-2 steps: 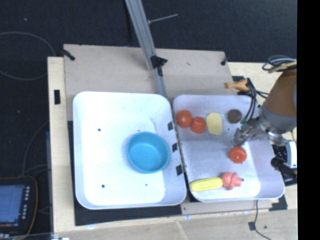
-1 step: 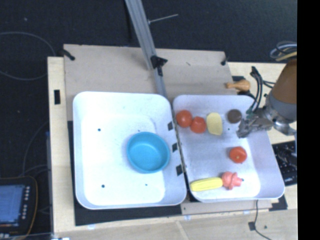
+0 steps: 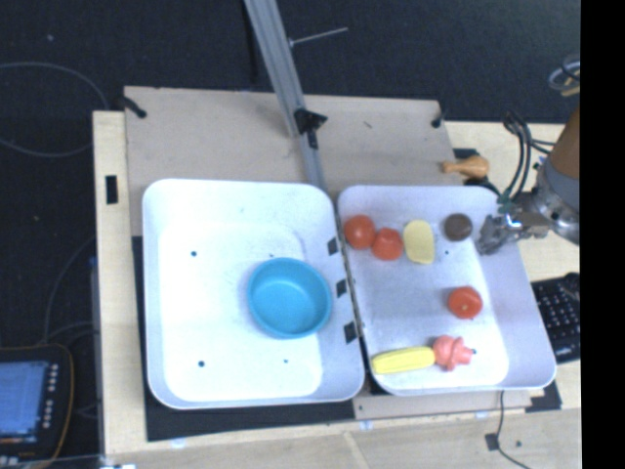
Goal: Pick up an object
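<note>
Reaching in from the right, the arm (image 3: 562,179) places its gripper (image 3: 496,231) over the right rim of the right bin (image 3: 522,345), near the far corner. Whether the gripper is released or clenched cannot be told; no object is visible in its grasp.

The right bin holds seven objects:
- A dark brown ball (image 3: 457,227) lies closest to the gripper, just to its left.
- A pale yellow piece (image 3: 419,241) lies left of the brown ball.
- Two red-orange balls (image 3: 359,231) and (image 3: 387,244) sit close together in the far left part of the bin.
- A red ball (image 3: 465,302) lies apart, toward the right side at mid depth.
- A yellow banana-shaped piece (image 3: 402,361) lies along the near wall, with a pink toy (image 3: 450,352) just beside its right end.

The left bin (image 3: 176,223) holds a blue bowl (image 3: 288,297), upright, toward its right side. A grey pole (image 3: 278,66) slants over the far edge of the bench (image 3: 234,115).
</note>
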`<state>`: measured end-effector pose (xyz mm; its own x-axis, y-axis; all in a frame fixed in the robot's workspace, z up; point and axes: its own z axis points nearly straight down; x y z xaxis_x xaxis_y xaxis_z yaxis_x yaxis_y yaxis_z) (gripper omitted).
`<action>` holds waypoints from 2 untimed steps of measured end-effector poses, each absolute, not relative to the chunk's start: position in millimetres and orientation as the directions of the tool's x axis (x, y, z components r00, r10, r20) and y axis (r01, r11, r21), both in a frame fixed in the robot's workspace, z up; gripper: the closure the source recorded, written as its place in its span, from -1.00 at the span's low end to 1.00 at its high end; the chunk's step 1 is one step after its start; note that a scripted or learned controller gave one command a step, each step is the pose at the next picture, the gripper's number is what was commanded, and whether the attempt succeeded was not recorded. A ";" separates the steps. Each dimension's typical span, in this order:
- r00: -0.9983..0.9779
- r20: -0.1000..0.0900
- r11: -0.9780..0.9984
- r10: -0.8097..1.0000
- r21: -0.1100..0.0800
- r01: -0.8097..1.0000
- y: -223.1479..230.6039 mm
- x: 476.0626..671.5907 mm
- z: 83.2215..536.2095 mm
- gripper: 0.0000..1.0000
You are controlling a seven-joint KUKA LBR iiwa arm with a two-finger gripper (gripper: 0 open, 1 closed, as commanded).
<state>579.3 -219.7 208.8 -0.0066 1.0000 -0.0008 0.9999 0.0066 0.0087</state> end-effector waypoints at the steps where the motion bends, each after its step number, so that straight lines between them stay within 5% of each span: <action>1: -0.010 0.004 0.010 1.000 0.003 1.000 -160.2 583.8 220.0 1.00; 2: -0.008 0.002 0.008 1.000 -0.002 1.000 -114.2 580.9 215.4 1.00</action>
